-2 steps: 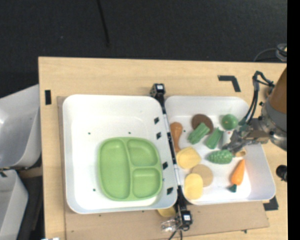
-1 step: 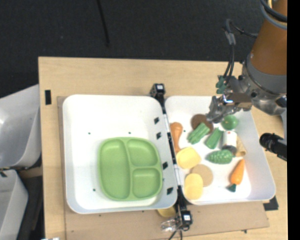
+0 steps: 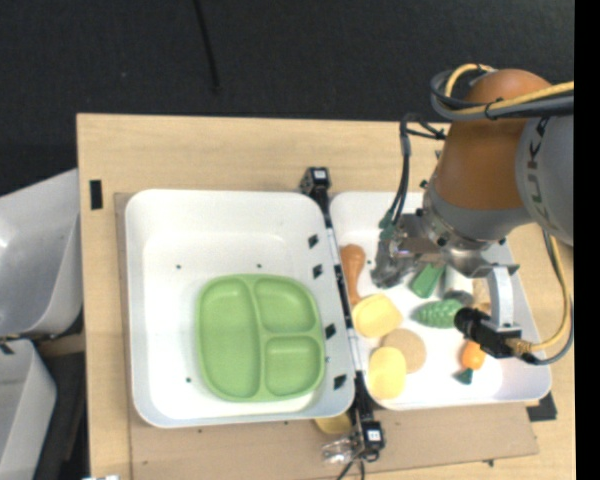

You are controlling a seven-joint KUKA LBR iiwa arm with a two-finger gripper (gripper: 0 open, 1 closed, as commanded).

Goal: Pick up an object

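A green divided plate [image 3: 260, 338] lies in the left bin [image 3: 150, 268]. In the right bin [image 3: 365, 213], an orange carrot-like piece [image 3: 352, 266] lies along the left wall, with yellow pieces [image 3: 377, 316] below. The gripper [image 3: 400, 263] hangs just beside; its state cannot be told.

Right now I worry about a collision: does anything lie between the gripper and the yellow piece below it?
Nothing visible does. The gripper hangs over the right bin, just above the yellow piece; the orange carrot lies beside, left.
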